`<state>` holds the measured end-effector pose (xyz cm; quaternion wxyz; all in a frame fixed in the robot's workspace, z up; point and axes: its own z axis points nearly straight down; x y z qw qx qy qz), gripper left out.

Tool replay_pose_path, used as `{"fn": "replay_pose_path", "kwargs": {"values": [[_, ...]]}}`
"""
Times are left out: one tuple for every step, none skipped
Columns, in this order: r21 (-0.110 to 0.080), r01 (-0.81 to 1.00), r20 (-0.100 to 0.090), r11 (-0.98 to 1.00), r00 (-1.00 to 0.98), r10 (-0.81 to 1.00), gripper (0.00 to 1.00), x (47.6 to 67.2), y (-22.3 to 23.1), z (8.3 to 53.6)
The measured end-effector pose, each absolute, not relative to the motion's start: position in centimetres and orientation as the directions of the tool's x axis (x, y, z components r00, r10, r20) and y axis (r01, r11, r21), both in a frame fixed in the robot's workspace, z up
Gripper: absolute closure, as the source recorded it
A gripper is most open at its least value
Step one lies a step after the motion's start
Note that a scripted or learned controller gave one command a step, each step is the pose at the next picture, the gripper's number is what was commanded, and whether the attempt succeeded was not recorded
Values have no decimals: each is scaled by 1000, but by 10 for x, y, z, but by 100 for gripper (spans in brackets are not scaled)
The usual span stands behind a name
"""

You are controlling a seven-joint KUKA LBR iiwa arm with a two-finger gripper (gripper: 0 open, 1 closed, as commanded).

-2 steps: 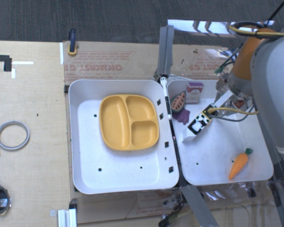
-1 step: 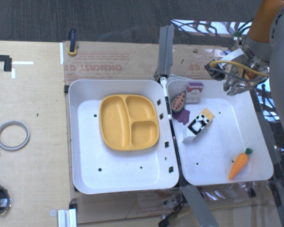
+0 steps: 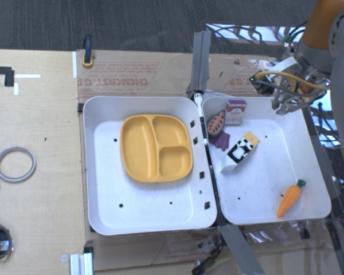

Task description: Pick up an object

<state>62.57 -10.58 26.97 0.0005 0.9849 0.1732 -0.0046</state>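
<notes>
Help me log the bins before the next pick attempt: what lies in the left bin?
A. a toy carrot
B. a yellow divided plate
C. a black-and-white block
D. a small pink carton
B: the yellow divided plate lies alone in the left bin, while the carrot, pink carton and black-and-white block all lie in the right bin.

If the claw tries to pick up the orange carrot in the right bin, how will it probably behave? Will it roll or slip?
The carrot looks like a smooth plastic toy, so it is probably stiff and light. Its round, tapered body may roll in a curve if pushed sideways. The smooth surface could slip from the claw unless it is gripped across the thicker end near the green top.
</notes>
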Motion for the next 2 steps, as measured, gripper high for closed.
{"fn": "replay_pose_path", "kwargs": {"values": [[-1,200,-4,-980,980,200,100,619,-101,276],[-1,199,-4,-980,980,199,0,619,-101,277]]}}
